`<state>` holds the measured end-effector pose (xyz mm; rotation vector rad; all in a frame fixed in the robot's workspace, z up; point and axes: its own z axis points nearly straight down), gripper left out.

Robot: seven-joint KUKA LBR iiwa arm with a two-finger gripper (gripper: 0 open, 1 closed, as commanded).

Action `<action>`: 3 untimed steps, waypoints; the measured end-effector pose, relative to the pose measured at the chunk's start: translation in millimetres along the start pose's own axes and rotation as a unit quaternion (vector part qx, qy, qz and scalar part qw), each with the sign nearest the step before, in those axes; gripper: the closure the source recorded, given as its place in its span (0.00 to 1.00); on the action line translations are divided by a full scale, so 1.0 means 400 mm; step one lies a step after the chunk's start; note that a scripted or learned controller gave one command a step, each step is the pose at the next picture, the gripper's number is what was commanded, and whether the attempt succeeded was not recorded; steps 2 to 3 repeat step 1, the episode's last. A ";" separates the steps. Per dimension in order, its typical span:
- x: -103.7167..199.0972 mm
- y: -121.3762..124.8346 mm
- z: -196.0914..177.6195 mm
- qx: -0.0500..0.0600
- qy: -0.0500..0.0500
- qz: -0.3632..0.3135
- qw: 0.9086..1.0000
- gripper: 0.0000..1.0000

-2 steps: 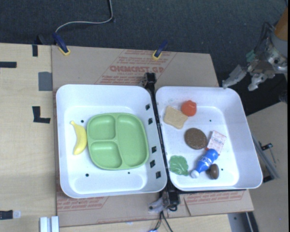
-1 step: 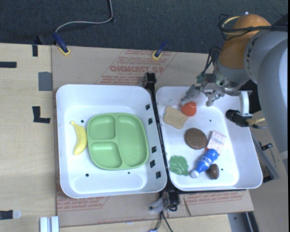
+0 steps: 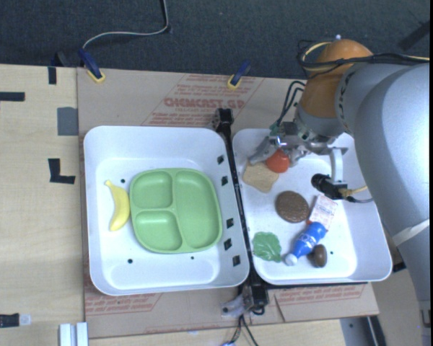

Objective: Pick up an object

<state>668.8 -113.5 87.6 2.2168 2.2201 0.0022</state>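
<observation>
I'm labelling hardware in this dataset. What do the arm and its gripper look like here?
The arm is bulky, rounded and light grey, with an orange band above the wrist. Thin dark cables loop around that orange section. The gripper at its end is small, grey and metallic, over the right bin.

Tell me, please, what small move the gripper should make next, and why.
Probably a short descent onto the red object: the gripper sits at the back of the right bin, right over it, with the tan block just beside.
</observation>
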 end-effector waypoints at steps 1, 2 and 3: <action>0.004 0.002 -0.026 -0.001 0.001 -0.001 1.000 1.00; 0.004 0.002 -0.026 -0.001 0.001 -0.001 1.000 1.00; 0.004 0.002 -0.026 -0.001 0.001 -0.001 1.000 1.00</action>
